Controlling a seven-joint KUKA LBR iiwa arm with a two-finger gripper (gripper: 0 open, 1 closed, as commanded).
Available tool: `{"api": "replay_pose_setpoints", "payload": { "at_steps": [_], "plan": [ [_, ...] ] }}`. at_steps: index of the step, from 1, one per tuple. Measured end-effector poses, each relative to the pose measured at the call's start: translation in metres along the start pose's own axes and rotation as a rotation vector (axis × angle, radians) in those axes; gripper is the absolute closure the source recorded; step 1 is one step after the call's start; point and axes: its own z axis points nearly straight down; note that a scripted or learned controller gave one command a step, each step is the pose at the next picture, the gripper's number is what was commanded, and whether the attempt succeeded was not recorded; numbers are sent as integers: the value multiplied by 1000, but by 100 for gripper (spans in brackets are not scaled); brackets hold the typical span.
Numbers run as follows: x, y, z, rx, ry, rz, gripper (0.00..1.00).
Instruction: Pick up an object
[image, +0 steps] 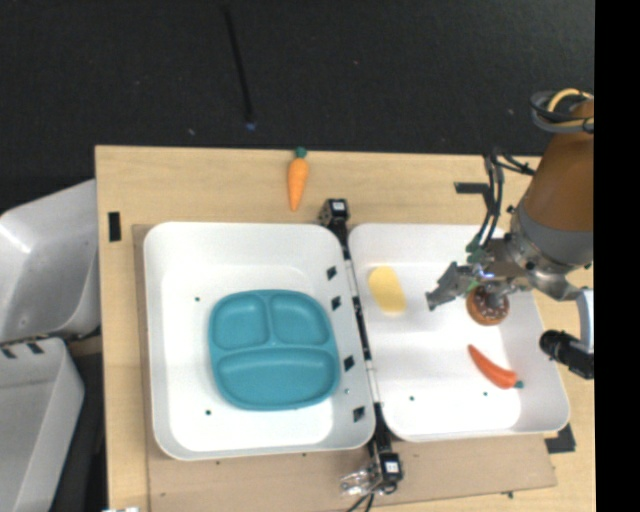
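Over right bin (440, 420), gripper (487, 290) hanging just above brown round object (488, 307), jaw state impossible to tell, yellow piece (387, 289) and red pepper (492, 366) nearby; likely approach step, next needing descent and closing on brown object.

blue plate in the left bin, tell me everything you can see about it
The blue plate is a teal, rounded-rectangle divided dish that looks like smooth plastic. Raised ridges split it into three compartments: two smaller ones at the far side, one wide one nearer the camera. It lies flat, right way up, near the middle of the left bin, resting on the bin's floor. All three compartments look bare.
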Motion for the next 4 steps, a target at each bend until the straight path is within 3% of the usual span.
{"api": "replay_pose_setpoints", "payload": {
  "at_steps": [1,4],
  "plan": [
    [0,2,-6,-12,-2,-3,0],
    [4,-2,149,-6,-1,3,0]
  ]
}}
